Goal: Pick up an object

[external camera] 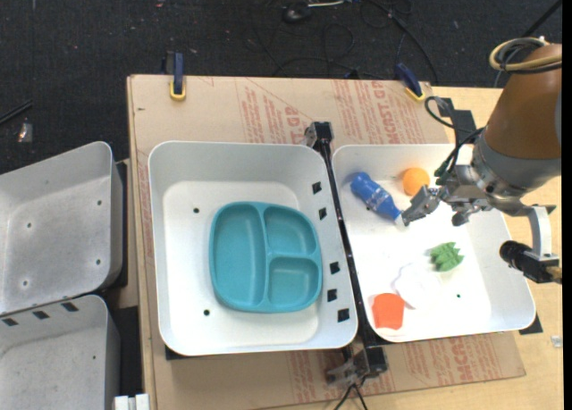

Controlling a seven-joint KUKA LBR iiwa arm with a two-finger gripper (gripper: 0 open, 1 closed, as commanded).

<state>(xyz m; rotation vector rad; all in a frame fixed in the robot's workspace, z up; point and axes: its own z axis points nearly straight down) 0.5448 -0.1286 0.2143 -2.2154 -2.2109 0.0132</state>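
Starting at your left, you see a teal divided tray point(266, 256) lying in the left bin point(170, 167). Past the divider, the right bin point(500, 305) holds a blue bottle-like object point(374, 196) near its upper left, an orange ball point(414, 179) just beside it, an orange block point(388, 311) at the front edge, a white object point(413, 285) close by, and a green toy point(446, 256) toward the middle. Your gripper point(441, 205) hangs over the bin between ball and green toy, fingers spread apart, nothing between them.
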